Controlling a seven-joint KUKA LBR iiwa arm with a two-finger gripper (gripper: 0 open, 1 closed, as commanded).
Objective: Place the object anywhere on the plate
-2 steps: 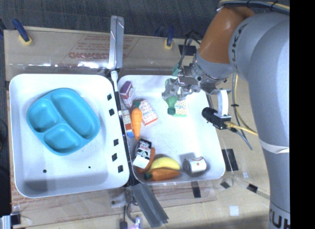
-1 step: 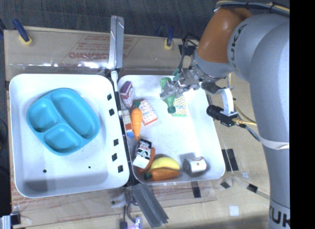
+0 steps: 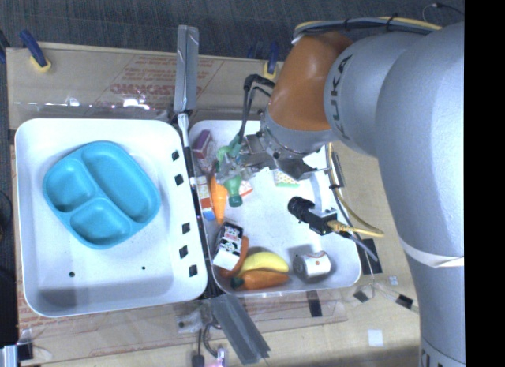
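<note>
A blue three-compartment plate (image 3: 101, 191) lies in the left white bin (image 3: 39, 278) with nothing on it. My gripper (image 3: 235, 165) hangs over the upper left part of the right bin (image 3: 347, 275), right above a small green bottle (image 3: 234, 193). The bottle stands next to an orange carrot (image 3: 217, 196) by the bin's left wall. Whether the bottle is touched or gripped is hidden by the wrist.
The right bin also holds a purple item (image 3: 203, 143), a black-and-white carton (image 3: 229, 244), a yellow banana (image 3: 265, 261) on an orange piece (image 3: 256, 279), a silver can (image 3: 312, 264) and a pale card (image 3: 286, 177). A ridge (image 3: 189, 200) divides the bins.
</note>
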